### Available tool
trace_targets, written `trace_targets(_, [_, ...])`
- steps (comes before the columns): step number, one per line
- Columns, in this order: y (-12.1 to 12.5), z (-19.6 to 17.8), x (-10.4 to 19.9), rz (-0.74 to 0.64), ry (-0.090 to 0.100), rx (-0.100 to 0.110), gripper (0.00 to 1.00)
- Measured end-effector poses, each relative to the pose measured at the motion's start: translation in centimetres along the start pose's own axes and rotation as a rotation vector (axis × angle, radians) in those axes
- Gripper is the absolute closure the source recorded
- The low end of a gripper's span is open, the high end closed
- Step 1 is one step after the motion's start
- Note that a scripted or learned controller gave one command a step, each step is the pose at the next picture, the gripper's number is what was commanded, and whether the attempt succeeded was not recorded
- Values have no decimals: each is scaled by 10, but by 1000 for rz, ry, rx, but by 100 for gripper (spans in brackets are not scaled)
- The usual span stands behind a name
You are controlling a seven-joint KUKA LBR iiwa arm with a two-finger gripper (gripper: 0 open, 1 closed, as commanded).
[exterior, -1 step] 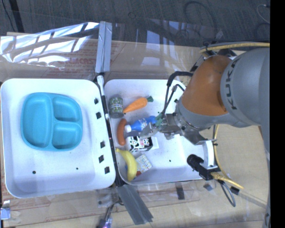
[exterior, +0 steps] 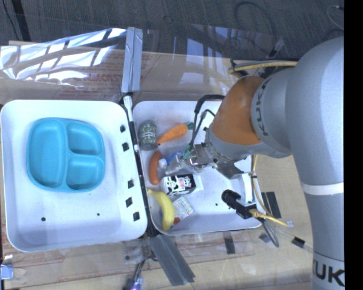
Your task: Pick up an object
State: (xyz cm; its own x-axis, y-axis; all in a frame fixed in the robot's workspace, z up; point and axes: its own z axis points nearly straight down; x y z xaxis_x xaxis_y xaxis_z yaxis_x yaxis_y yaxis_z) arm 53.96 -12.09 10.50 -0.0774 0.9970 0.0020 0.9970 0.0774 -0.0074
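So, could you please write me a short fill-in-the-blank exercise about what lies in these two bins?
1. The blue tray lies in the ____ bin as the camera sees it.
2. The fruit at the near edge of the right bin, beside the small box, is a yellow ____.
3. The carrot lies right of a small ____.
4. The tray has ____ compartments.

Missing words: left; banana; can; three
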Motion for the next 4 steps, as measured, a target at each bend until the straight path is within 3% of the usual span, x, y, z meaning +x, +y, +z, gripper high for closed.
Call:
trace_targets(1, [75, 13, -38, 61, -2, -3, 0])
trace_targets(2, [108, 14, -16, -162, 1, 24, 0])
trace_targets(3, [110, 14, -6, -343, -15, 17, 0])
trace_targets(4, [12, -1, -4, -334, -2, -4, 0])
